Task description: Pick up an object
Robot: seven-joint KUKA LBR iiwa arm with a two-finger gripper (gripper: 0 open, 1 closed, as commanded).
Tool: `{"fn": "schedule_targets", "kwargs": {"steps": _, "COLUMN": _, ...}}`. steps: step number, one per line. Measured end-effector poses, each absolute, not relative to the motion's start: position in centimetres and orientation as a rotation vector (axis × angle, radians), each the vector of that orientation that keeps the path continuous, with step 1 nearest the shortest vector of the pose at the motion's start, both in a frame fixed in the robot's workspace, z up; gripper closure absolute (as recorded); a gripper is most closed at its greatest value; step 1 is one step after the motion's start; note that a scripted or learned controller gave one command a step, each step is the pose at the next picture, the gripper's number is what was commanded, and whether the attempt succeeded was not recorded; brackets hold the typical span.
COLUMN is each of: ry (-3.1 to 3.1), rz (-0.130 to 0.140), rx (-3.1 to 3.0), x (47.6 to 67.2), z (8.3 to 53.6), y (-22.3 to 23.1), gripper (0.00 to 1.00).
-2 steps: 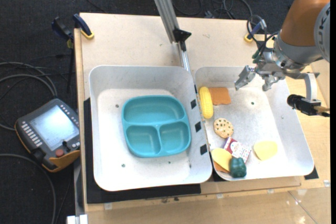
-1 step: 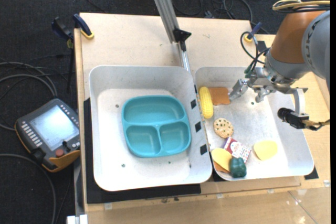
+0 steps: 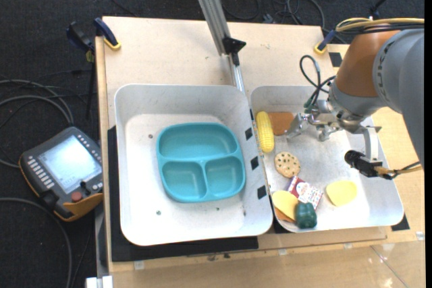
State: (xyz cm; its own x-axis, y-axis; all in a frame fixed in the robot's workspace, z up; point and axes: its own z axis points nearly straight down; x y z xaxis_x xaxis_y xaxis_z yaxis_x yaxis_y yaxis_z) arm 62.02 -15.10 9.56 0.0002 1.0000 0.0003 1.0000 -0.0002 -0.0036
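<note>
**Arm over right bin, nothing seen gripped**

Near edge of right bin (image 3: 378,216): green item (image 3: 306,216), orange wedge (image 3: 283,204), red/white packet (image 3: 307,193), yellow piece (image 3: 341,192). Mid: cookie (image 3: 287,163). Farther back: corn cob (image 3: 265,131) by brown piece (image 3: 281,121). Gripper (image 3: 312,126) just beside brown piece; open/closed – can't tell. Left bin (image 3: 135,145): teal divided tray (image 3: 200,162).

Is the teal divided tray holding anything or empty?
Empty. The teal tray lies flat in the left bin; all three compartments show bare teal. The toy food sits in the right bin.
</note>
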Motion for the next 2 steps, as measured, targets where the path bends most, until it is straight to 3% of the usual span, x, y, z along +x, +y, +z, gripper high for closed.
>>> {"fn": "schedule_targets", "kwargs": {"steps": 1, "ry": -2.222, "rz": -0.001, "rx": -2.223, "x": 62.2, "z": 10.8, "y": -15.1, "gripper": 1.0}}
{"fn": "schedule_targets", "kwargs": {"steps": 2, "ry": -2.223, "rz": -0.004, "rx": -2.227, "x": 61.5, "z": 15.8, "y": -15.7, "gripper": 1.0}}
